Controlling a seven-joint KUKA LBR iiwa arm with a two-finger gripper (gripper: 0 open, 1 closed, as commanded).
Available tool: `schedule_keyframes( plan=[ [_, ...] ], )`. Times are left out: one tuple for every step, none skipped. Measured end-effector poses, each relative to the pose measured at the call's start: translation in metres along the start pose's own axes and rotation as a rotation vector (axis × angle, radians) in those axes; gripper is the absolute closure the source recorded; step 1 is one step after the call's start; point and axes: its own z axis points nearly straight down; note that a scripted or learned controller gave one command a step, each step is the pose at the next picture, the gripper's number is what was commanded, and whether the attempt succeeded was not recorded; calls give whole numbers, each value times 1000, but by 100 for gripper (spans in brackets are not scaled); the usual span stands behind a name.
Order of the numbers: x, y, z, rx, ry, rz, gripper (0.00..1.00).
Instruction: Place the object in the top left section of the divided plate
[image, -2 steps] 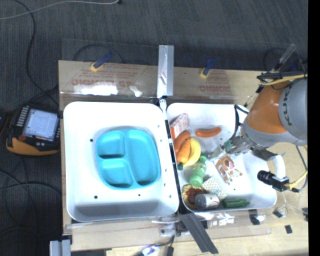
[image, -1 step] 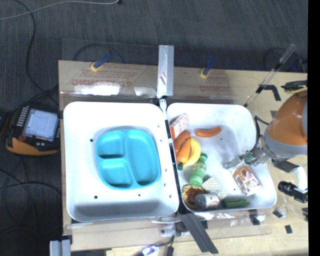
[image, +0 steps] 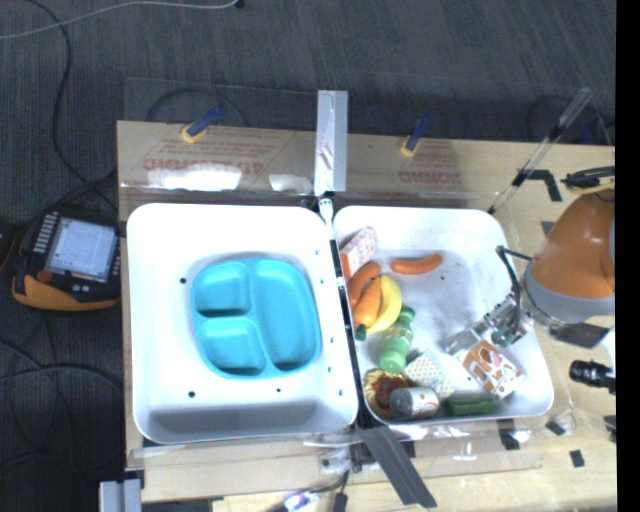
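Two bins share the counter; plate left, pincer over right-bin clutter, grip unclear.

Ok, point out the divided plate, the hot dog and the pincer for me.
divided plate (image: 290, 318): camera view, floor of its large right section.
hot dog (image: 415, 264): camera view, middle of the sausage.
pincer (image: 492, 330): camera view, between its fingertips.

The grey arm, its orange band showing broad above the wrist, reaches in from the right over the right bin's right edge and slants down toward the bin's lower right corner, where the gripper sits low inside the bin.
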Motion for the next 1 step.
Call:
schedule_keyframes(
  plan=[
    [4, -4, 2, -10, -11, -33, 100]
  ],
)
